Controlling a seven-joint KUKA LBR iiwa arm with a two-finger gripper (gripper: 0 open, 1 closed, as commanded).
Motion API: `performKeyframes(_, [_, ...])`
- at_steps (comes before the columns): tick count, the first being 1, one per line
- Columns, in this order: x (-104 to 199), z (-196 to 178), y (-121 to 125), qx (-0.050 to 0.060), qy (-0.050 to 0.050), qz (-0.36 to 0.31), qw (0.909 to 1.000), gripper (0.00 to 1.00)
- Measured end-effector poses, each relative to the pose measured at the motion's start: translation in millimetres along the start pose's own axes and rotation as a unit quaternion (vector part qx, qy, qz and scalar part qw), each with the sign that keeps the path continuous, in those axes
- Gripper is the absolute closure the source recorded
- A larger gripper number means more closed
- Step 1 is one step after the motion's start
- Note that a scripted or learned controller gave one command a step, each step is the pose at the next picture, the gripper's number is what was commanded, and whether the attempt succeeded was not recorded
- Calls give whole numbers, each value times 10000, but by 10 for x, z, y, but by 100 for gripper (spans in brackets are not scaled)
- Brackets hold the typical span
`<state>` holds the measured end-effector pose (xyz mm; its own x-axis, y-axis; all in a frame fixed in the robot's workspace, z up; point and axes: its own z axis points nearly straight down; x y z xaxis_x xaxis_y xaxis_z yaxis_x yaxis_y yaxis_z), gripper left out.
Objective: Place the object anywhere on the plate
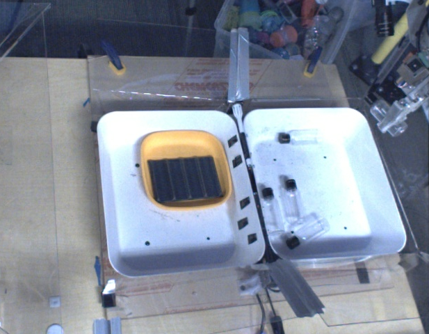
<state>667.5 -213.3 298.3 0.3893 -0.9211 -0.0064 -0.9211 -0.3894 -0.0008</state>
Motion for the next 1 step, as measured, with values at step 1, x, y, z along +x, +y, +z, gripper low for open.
performKeyframes(1, [-9,-191,-8,22,17,-998,9950,100])
